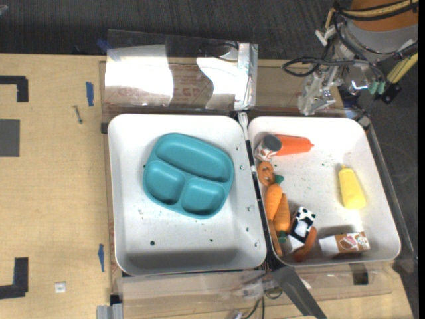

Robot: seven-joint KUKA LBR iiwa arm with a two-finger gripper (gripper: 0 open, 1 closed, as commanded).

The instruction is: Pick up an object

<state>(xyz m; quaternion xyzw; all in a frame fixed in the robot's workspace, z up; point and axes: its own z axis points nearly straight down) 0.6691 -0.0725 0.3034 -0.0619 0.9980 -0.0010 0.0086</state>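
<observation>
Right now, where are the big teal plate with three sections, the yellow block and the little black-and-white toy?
Teal three-section plate (189, 175), camera view, on the ridge where its sections meet.
Yellow block (351, 187), camera view, middle of its top face.
Black-and-white toy (303, 223), camera view, middle of its body.

A robotics lab: a cabled grey arm (372, 18), taped markers on the table (46, 178), two white bins (126, 244).

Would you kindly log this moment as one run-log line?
hand: above right bin's far rim | holding: nothing seen | yellow object: in right bin | teal tray: left bin
</observation>
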